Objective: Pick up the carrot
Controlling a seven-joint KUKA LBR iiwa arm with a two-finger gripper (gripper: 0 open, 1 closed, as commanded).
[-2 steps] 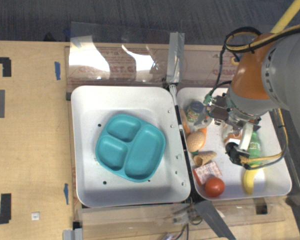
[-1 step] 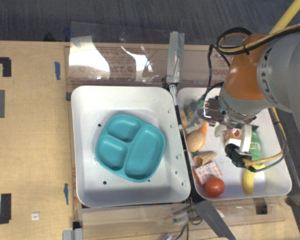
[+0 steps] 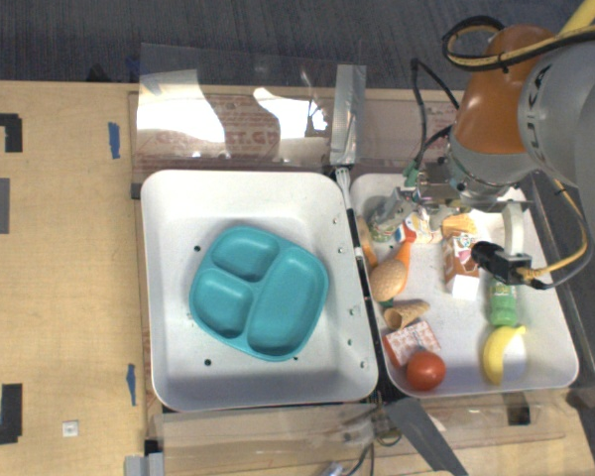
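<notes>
**A:** So in the camera view you've got two white bins on the desk point(image 3: 59, 266). The left bin point(image 3: 169, 216) has a teal divided plate point(image 3: 258, 291) sitting in it, tilted a bit off square. The right bin point(image 3: 555, 355) is where all the food is.

**B:** Where's your carrot?

**A:** The carrot point(image 3: 405, 253) is at the far left of the right bin, just a short orange bit showing, right beside a bread roll point(image 3: 388, 280) that lies nearer to you. The tool point(image 3: 409, 206) is right over that corner, just above the carrot. You can't tell from here if the tool is wide or narrow, too much clutter around it.

**B:** Other stuff?

**A:** Tomato point(image 3: 425, 370) at the near edge, a lemon point(image 3: 498, 353) to its right, something green point(image 3: 503, 303) just beyond the lemon. The arm point(image 3: 496, 87) comes in from the far right.
</notes>
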